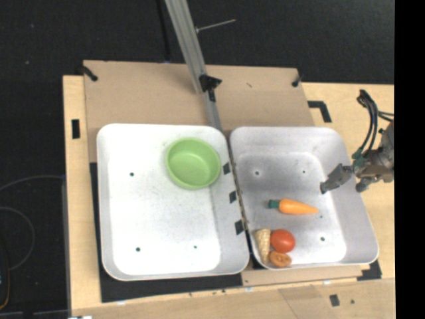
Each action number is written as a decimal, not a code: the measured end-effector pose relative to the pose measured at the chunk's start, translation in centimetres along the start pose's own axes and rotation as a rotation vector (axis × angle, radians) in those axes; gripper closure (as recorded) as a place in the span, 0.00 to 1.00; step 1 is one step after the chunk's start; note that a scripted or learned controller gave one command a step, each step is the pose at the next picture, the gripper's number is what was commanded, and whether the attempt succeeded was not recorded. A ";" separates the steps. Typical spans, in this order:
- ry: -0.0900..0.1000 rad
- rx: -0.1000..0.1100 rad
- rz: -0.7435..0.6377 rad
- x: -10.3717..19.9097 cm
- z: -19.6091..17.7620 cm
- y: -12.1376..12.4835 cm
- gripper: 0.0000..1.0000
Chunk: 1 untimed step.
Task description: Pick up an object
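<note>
A pale wooden surface (80, 198) fills the middle of the scene, with a sheet of brown cardboard (146, 95) lying across its far part. Small black brackets (75, 129) mark the surface near its edges. A grey metal rail (186, 35) slants in from the far side toward the centre. Around the surface the floor (40, 32) is dark, almost black, crossed on the left by thin cables (20, 211).

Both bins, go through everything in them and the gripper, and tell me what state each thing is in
Green bowl: upright, mouth up, in the left bin.
Carrot: lying flat in the right bin, green end to the left.
Tomato: resting near that bin's front edge.
Pale item: lying beside the tomato, touching it.
Gripper: over the right bin's right side, holding nothing.
</note>
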State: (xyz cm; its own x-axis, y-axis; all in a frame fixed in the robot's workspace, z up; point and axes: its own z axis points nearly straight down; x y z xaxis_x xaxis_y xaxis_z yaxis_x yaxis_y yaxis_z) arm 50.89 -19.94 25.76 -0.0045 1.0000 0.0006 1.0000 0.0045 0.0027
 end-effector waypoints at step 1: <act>0.000 -0.001 0.001 0.0 0.0 0.0 0.00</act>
State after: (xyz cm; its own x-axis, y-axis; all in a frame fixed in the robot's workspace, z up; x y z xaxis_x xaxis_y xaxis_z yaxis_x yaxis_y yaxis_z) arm 50.89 -19.94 25.76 -0.0035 1.0000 0.0007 1.0000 0.0035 0.0032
